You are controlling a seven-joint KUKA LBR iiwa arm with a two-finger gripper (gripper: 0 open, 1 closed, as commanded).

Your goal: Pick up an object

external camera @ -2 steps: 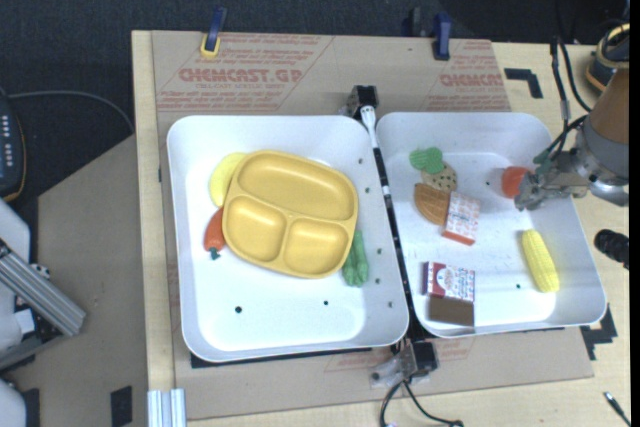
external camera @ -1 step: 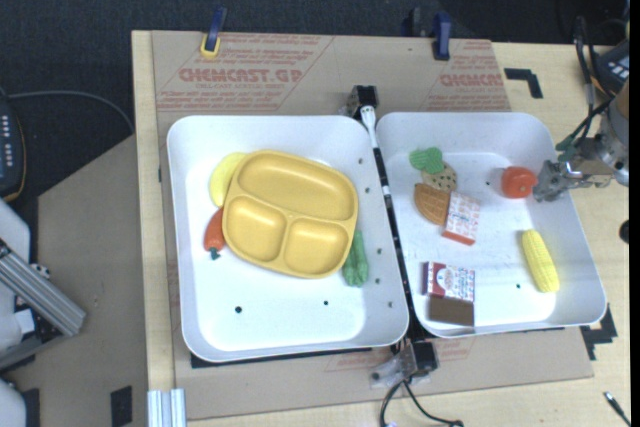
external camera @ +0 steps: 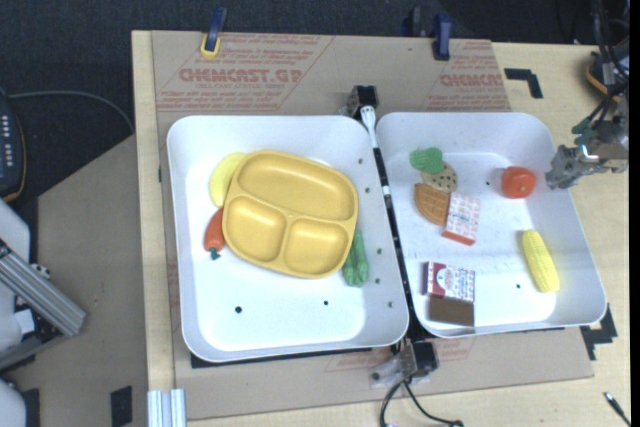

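Dark carpet is seen around a bench topped with brown printed cardboard, on which two shallow white plastic bins are set side by side. Farthest from the claw lies the left bin, occupied by a large yellow compartment tray. The right bin lies directly beneath the claw, which is poised at its far-right rim (whether it is open or closed cannot be told). A yellow corn cob lies below the claw, and a small red-orange tomato just beside it, ungripped.
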